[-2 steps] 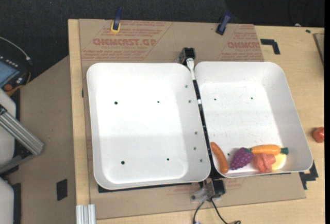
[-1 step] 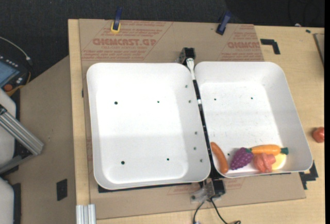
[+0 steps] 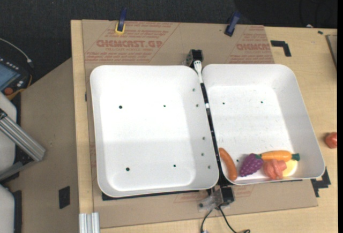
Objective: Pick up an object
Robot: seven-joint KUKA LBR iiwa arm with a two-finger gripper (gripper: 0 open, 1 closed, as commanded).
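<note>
Along the front edge of the right bin (image 3: 300,103), toward its front-right corner, a small cluster of toy foods lies close together. Nearest the wall shared with the other bin is an orange sausage-shaped piece (image 3: 228,164), lying at a slant. Just beside it sits a bunch of purple grapes (image 3: 250,164). Past the grapes, an orange carrot (image 3: 277,155) with a green end lies roughly parallel to the bin's front edge. A reddish piece (image 3: 273,169) lies just in front of it, with something pale yellow (image 3: 290,168) tucked against it. These last two are too small to name with any confidence; they may be touching the carrot. The rest of that bin's floor shows a few dark dots.

The left bin (image 3: 102,119) stands alongside, its right wall meeting the right bin's left wall, and its floor carries four dark dots.

Both bins rest on a brown board (image 3: 161,42) printed with red lettering. Two blue clamps grip the board's back edge, one (image 3: 121,21) toward the back-left corner and one (image 3: 232,23) further right. A black fitting (image 3: 194,57) sits at the back end of the seam between the bins, and another (image 3: 222,195) at the front end, with a cable trailing off it. A small red object (image 3: 331,140) lies on the bench beyond the right bin's right edge.

Whether the gripper is open or closed cannot be told here.
</note>
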